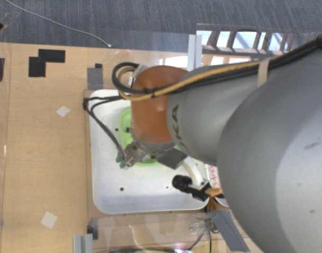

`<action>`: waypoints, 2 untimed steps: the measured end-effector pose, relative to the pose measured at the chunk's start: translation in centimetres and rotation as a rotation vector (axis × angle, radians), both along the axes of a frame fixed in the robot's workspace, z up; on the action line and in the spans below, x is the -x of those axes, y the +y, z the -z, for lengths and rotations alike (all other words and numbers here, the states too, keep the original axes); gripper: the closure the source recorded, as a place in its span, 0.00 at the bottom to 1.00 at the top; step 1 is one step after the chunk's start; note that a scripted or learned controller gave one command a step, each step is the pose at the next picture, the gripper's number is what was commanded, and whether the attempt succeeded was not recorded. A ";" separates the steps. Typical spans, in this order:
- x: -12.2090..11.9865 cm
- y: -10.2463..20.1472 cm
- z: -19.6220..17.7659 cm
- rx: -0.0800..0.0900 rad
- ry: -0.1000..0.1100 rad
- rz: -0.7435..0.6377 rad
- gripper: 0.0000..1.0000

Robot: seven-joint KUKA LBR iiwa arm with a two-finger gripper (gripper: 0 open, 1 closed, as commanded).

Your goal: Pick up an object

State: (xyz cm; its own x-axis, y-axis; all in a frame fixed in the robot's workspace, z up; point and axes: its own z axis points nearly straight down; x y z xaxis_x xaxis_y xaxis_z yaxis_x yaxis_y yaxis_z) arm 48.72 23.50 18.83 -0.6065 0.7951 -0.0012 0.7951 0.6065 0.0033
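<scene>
The arm's orange band and grey wrist hang over the left white bin [105, 188] and cover much of it. A bright green object [125, 124] lies in the bin under the wrist, and only its left edge and a strip below the wrist show. My gripper [123, 159] points down and left at the green object's lower left edge, close to the bin floor. I see nothing held in it.
A white packet with red print [212, 177] shows at the bin's right edge, half hidden by the arm. The bin's lower left floor is bare white. Black cables loop at the bin's upper left corner. Wooden bench lies to the left.
</scene>
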 end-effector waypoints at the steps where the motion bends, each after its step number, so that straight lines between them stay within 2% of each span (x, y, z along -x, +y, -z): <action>1: 0.0 -1.5 1.5 0.000 0.003 0.541 1.00; 2: -0.2 -1.8 3.0 0.000 0.003 0.836 1.00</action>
